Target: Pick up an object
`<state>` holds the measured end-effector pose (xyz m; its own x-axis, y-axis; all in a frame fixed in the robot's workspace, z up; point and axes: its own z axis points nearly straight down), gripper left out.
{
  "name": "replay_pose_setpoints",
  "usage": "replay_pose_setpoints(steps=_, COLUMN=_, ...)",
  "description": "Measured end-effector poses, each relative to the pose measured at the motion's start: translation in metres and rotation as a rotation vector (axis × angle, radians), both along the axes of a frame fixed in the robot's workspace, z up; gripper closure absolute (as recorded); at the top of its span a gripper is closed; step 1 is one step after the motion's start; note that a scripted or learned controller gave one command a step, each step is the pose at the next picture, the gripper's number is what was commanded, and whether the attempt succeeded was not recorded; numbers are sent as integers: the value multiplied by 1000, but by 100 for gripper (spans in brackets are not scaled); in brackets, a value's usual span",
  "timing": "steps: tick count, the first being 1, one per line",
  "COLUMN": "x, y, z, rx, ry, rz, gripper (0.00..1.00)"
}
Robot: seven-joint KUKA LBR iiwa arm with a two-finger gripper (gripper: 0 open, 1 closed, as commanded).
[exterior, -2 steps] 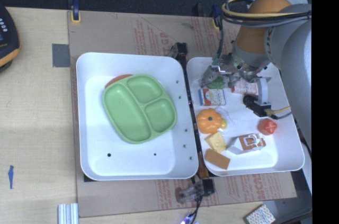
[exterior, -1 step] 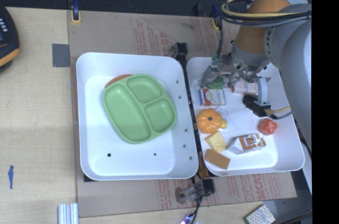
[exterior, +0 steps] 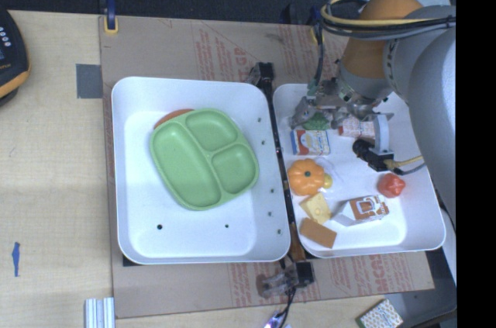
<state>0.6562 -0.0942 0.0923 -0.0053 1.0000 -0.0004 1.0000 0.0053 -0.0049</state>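
The pincer [exterior: 314, 113] hangs low over the far end of the right bin [exterior: 422, 237]; whether it is parted or closed on anything cannot be told. Just beneath it lies a small red-and-white carton [exterior: 311, 141], likely light and stiff, best pinched across its narrow sides. Nearer sits an orange pumpkin [exterior: 306, 177], probably smooth and prone to slip. The left bin [exterior: 139, 233] holds a green divided plate [exterior: 204, 157].
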Motion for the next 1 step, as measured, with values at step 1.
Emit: replay_pose_setpoints(steps=1, x=0, y=0, z=0, rx=0, ry=0, rz=0, gripper=0)
